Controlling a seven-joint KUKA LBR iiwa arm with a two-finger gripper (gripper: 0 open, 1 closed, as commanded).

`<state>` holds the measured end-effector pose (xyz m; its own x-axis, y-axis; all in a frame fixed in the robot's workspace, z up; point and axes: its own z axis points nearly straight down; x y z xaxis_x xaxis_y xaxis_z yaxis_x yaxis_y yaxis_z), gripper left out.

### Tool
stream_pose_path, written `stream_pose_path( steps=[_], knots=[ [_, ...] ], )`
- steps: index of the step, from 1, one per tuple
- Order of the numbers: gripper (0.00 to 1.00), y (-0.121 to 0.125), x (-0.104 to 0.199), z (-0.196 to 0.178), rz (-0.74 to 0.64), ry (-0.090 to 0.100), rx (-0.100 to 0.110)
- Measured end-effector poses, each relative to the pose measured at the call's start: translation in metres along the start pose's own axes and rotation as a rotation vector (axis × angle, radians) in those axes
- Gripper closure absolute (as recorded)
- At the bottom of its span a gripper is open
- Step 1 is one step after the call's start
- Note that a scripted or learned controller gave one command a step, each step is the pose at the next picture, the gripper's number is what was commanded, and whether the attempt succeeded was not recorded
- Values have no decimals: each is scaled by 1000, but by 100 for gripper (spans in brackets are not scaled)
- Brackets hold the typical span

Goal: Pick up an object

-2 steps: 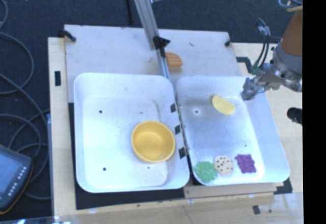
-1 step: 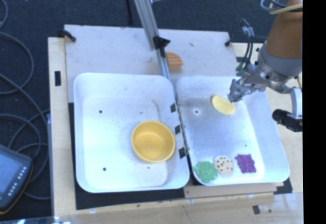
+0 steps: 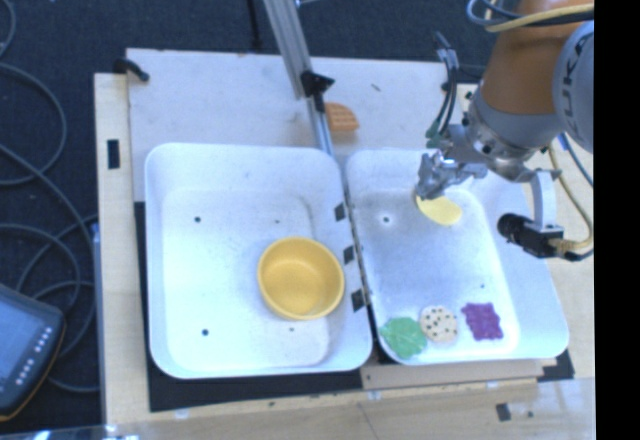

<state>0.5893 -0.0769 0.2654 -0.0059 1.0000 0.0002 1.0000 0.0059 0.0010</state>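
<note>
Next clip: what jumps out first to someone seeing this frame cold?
The yellow bowl sits alone in the left bin. At the right bin's far end the gripper hangs right over a pale yellow piece. Along that bin's near edge lie a green piece, a cookie and a purple piece.

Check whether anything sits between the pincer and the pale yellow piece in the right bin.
Nothing visible does. The pincer is right over the pale yellow piece, at its upper edge. The green, cookie-like and purple items lie apart along the right bin's near edge.
</note>
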Motion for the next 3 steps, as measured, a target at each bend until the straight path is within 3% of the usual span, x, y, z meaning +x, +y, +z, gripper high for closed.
stream_pose_path(
  steps=[2, 3],
  knots=[
    [100, -22, 102, 3, -2, 1, 1],
    [100, -21, 154, 28, 0, -1, 3]
  ],
)
